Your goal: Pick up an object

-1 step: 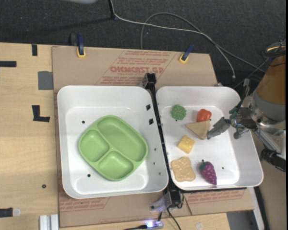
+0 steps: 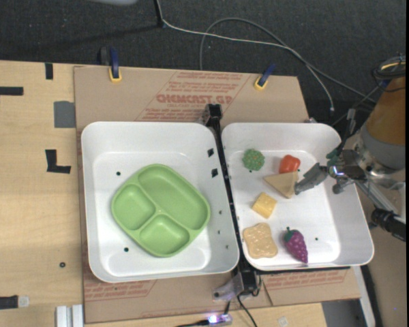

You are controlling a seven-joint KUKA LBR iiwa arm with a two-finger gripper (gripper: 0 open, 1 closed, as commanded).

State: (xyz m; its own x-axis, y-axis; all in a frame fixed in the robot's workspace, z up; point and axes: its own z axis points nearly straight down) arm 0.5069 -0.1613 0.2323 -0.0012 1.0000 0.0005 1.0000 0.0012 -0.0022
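The tan wedge (image 2: pixel 281 183), shaped like a slice of cheese, lies in the right bin (image 2: pixel 327 210), near its middle. Its long axis runs left to right, and the sharp tip points to the left, toward the green broccoli (image 2: pixel 253 160). The pincer (image 2: pixel 308 180) comes from the right and leans down to the left; its dark finger (image 2: pixel 311 177) touches the wide end of the wedge. Whether the pincer is apart or together, I cannot tell. Just above the wedge sits a red tomato (image 2: pixel 290 163). Below are a yellow cube (image 2: pixel 264 204), a cracker (image 2: pixel 260 241) and purple grapes (image 2: pixel 296 244). The left bin (image 2: pixel 95 182) holds a green divided plate (image 2: pixel 160 210).
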